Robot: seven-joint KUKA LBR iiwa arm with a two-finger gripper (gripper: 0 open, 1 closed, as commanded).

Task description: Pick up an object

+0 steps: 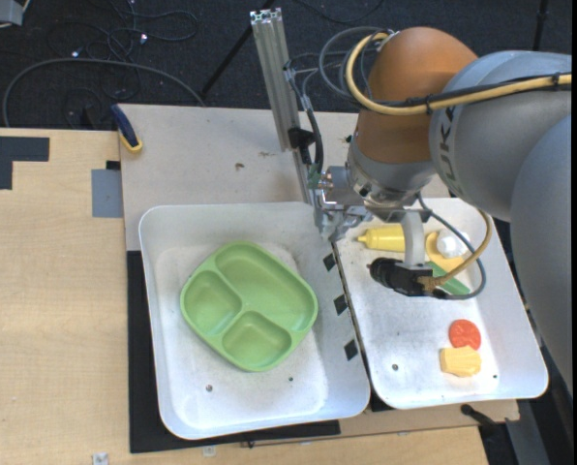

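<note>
**Bench with two bins, seen from above at a slant.** Nearest the viewer, in the right bin (405, 352), a yellow block (460, 361) and a red piece (465, 333) are set close together, apart from the bin walls. In the left bin (172, 376) a green divided plate (250, 303) is laid flat near the middle. Farther back in the right bin, a yellow item (379, 239) is partly hidden beneath the wrist, and its shape cannot be fully made out. The gripper (333, 221) is held low over the far end of the wall shared by the bins, just beside the yellow item. No object is seen held, and whether the jaws are wide or narrow cannot be told. Behind it an aluminium post (272, 76) stands on the bench.

The step in hand is judged to be the approach to a pick. The gripper should be centred over one object before descent, since the shared wall below could be struck. The yellow item is nearest. The yellow block and red piece are more exposed, but only one should be aimed at. The plate's thin rim is judged a poor hold.
</note>
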